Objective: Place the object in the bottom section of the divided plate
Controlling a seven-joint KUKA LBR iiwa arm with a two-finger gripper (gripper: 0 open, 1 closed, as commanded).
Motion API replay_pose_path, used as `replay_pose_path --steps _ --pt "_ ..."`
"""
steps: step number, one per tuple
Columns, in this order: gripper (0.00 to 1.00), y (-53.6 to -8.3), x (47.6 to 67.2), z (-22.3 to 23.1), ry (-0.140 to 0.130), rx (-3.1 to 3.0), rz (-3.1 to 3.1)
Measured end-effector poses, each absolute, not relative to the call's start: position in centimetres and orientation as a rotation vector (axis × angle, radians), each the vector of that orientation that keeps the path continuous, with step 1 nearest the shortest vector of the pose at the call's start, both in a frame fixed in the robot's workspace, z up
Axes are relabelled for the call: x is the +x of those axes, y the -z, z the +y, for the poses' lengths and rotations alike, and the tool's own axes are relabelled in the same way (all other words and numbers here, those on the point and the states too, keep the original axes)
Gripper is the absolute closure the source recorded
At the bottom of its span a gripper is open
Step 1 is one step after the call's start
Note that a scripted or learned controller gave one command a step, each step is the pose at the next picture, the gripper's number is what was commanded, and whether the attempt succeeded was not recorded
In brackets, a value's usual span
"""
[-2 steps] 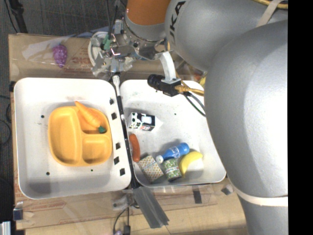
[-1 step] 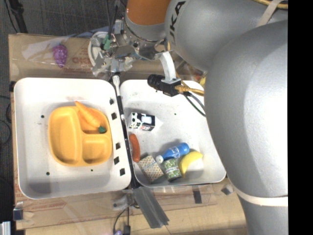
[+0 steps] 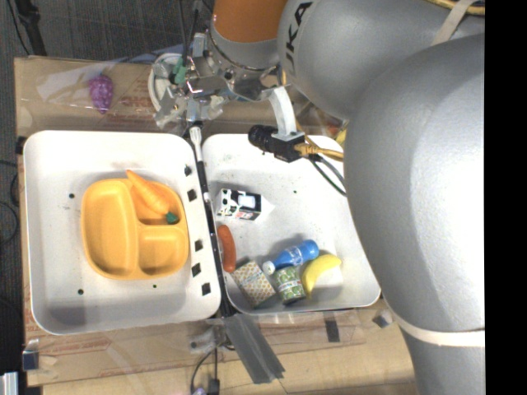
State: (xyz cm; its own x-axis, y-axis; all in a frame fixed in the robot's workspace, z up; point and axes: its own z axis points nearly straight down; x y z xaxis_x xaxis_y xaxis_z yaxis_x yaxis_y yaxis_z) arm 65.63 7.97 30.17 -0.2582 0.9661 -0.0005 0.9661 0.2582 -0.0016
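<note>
Item 1: divided plate (image 3: 107,245), yellow, in the left bin (image 3: 49,163). Item 2: carrot (image 3: 150,196), lying in the plate's top right section, long axis slanting down toward the right, green end lowest; the bottom section sits just below it. Item 3: my gripper (image 3: 193,89), above the plate, beyond the bins' far rim; its opening I cannot tell.

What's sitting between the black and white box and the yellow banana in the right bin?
In the camera view, the blue bottle lies between the black and white box and the banana, nearer the banana; the rest of that stretch is bare bin floor.
</note>
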Motion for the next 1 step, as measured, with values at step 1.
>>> replay_pose_path --steps 1 --pt "0.0 -30.17 65.63 7.97 -0.002 -1.913 -2.491"
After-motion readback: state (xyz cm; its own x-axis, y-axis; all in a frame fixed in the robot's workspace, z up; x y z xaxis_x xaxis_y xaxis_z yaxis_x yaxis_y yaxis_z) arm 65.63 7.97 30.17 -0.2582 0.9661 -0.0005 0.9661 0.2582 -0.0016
